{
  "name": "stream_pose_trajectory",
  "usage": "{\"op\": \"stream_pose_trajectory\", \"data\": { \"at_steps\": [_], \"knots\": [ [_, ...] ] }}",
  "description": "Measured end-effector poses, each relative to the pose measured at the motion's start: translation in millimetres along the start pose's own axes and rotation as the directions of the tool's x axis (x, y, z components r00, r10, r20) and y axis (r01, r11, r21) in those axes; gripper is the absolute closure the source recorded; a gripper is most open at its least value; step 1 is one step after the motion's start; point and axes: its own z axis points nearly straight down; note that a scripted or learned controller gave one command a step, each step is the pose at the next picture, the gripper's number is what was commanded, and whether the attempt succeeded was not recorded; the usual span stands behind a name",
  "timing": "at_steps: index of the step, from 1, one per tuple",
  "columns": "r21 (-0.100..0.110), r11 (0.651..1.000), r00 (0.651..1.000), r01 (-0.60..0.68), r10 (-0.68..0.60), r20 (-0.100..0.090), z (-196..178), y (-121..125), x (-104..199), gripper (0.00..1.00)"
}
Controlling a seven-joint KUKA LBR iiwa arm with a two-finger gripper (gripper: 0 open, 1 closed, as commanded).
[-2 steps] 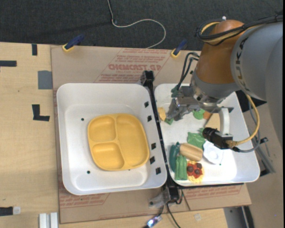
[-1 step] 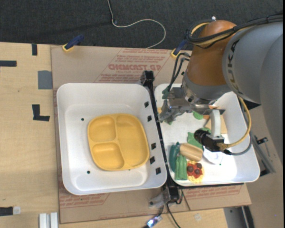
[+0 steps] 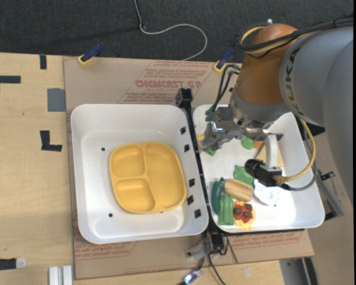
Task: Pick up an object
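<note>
tool (image 3: 213, 136) is down in the right shallow white plastic bin (image 3: 296, 215), close to its wall on the left-bin side. Wrist blocks the tip, so I can't tell if the tool is apart, together or clamped on anything. No object visibly in it.

Candidates, all in the right bin:
- small green plastic piece (image 3: 247, 141), just beside the tool, partly under the wrist
- flat green leaf-shaped toy (image 3: 243, 174), nearer the camera
- tan bun-shaped toy (image 3: 238, 189), touching the leaf
- long green pod-shaped toys (image 3: 221, 203), along the dividing wall
- red-and-yellow toy food piece (image 3: 243, 212), tight against the pods and bun
- white crumpled piece (image 3: 266, 193), beside the bun

Left shallow white plastic bin (image 3: 95, 135) has only a yellow divided plastic plate (image 3: 147, 177), well apart from the tool.

Risks, my read:
- tool sits where the bin floor looks mostly bare, so closing here likely grabs nothing
- this close to the wall, a descent could clip the rim and shift the bin on the counter
- the main cluster is packed, so a grab there could pinch two pieces or knock neighbours away
- the small green piece is low and could slip out on the lift
</note>
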Motion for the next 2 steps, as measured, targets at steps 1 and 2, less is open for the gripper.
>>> {"op": "stream_pose_trajectory", "data": {
  "at_steps": [1,2],
  "knots": [
    [0.001,1.000,1.000,0.000,0.000,0.001,11,5,10,1.00],
    [-0.001,1.000,1.000,0.000,0.000,-0.001,-4,-1,13,1.00]
  ]
}}
